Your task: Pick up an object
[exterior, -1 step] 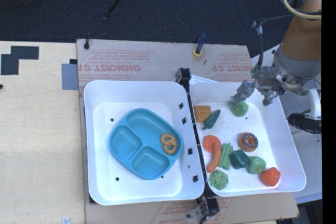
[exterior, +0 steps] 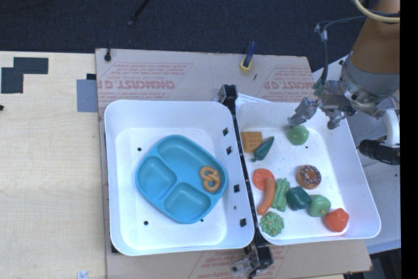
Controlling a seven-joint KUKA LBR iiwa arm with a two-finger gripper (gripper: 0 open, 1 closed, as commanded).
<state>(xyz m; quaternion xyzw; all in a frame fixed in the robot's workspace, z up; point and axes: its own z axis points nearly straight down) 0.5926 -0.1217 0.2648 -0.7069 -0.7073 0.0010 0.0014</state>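
My gripper [exterior: 319, 117] hangs over the far right part of the right bin [exterior: 366, 206], fingers spread open with nothing between them. Just below its left finger [exterior: 302, 114] lies a green round fruit [exterior: 298, 134]. Further toys lie in this bin: an orange cracker [exterior: 251, 139], a dark green pepper [exterior: 264, 149], an orange-red carrot [exterior: 263, 187], green beans [exterior: 281, 194], a chocolate donut [exterior: 308, 176], a dark teal piece [exterior: 298, 197], a green piece [exterior: 319, 205], a red tomato [exterior: 336, 220] and a broccoli floret [exterior: 272, 224].
The left bin [exterior: 124, 140] holds a blue divided plate [exterior: 171, 187] with a pretzel [exterior: 210, 178] on its right side. A black divider [exterior: 236, 160] joins the two bins. Cardboard [exterior: 163, 75] lies under them, and a blue-yellow clamp [exterior: 247, 57] sits at its far edge.
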